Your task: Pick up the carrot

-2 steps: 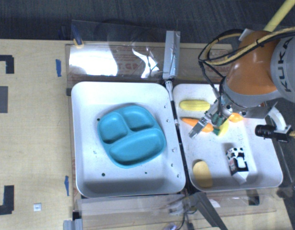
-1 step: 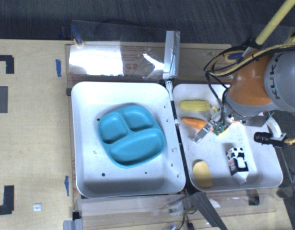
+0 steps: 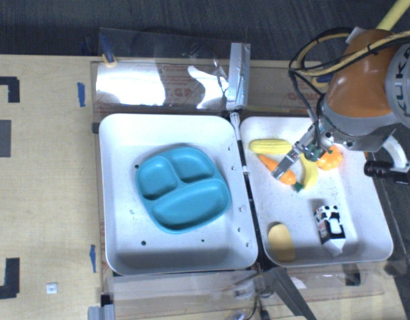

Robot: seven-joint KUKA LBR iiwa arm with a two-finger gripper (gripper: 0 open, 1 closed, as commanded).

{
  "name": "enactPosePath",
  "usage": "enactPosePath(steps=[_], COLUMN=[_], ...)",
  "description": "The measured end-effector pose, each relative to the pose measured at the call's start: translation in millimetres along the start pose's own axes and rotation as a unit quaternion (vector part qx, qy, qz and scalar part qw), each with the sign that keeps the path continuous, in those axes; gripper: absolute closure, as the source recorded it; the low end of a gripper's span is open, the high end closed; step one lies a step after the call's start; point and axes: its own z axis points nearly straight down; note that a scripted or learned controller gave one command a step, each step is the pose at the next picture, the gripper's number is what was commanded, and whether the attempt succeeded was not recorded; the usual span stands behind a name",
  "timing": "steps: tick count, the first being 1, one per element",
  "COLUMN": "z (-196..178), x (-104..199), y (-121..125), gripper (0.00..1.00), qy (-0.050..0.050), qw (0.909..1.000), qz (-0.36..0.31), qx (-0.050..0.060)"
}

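glossy blue sectioned plate [image 3: 183,189] in left bin, gripper [image 3: 285,166] over tapered orange carrot [image 3: 279,167], grip state unclear

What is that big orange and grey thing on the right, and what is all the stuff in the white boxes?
That is a robot arm, seen from a camera above the bench looking down. At its tip is the end effector, two metal fingers for grabbing. It is reaching into the right bin, down over an orange carrot that it is supposed to pick up. I cannot tell if it has gripped the carrot. Near it lie a yellow corn cob, a yellow banana and an orange fruit. Lower down are a small milk carton and a tan, rounded thing. The left bin holds a blue divided plate.
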Motion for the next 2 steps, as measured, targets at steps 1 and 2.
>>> enactPosePath(steps=[1,2], z=[101.0,89.9], x=[-32.3,-32.7], y=[-17.9,-16.2], gripper=[0.0,1.0], qy=[0.001,0.0], qw=[0.9984,0.9984], qz=[0.057,0.057], qx=[0.002,0.0])
